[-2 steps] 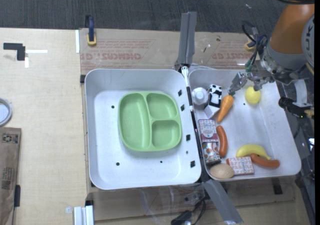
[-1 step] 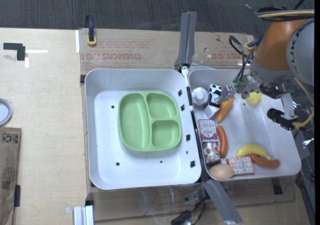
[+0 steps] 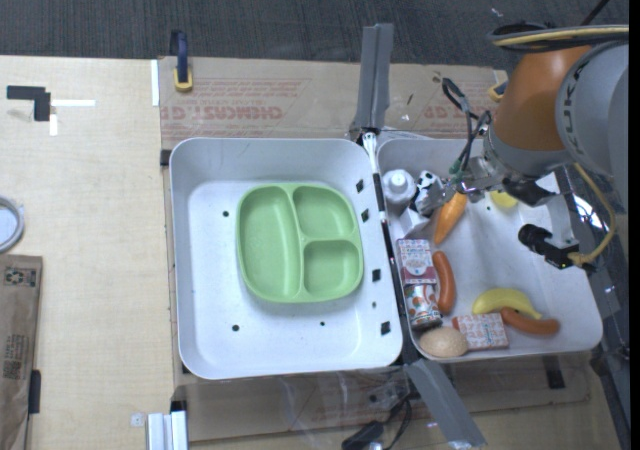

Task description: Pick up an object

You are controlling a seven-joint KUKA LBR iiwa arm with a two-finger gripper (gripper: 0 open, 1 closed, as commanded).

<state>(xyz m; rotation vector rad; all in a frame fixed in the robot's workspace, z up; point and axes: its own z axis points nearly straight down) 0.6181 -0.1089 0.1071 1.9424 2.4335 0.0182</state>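
Toy food crowds the near end of the right bin (image 3: 585,333) — a bread roll (image 3: 443,342), a banana (image 3: 501,301), two sausages — beside the green divided plate (image 3: 300,241) in the left bin (image 3: 190,268). Farther back, the gripper (image 3: 462,185) hangs at a carrot (image 3: 449,217); whether it is gripped cannot be told. The pick looks mid-attempt — next, a straight lift would test the hold.

A green 3-compartment plate (image 3: 299,241) lies in the left white bin (image 3: 200,338) on the bench (image 3: 80,188).
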